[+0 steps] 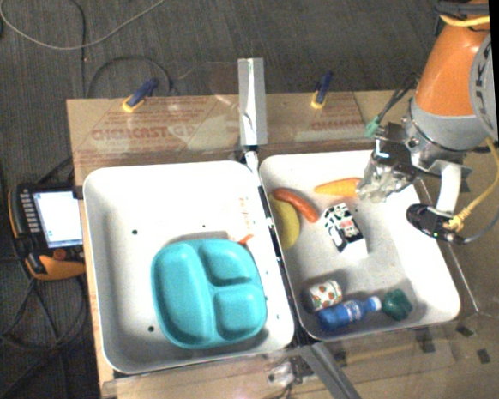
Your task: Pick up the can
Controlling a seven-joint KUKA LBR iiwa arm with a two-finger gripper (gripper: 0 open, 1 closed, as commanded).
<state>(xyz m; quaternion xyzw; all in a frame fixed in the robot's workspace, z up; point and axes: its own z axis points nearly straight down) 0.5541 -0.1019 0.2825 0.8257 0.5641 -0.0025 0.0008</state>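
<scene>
Right now the can (324, 295) lies on its side at the near edge of the right bin (430, 305), touching the blue bottle (349, 312). Well beyond the can, the gripper (379, 182) hangs beside the carrot (338, 186), probably lining up elsewhere; its opening I cannot tell

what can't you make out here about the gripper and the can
- Gripper, camera view: a pale blur over the right bin's far side, so its finger state cannot be read.
- Can: too small to read its label.
- Arm: cut off by the top and right edges.
</scene>
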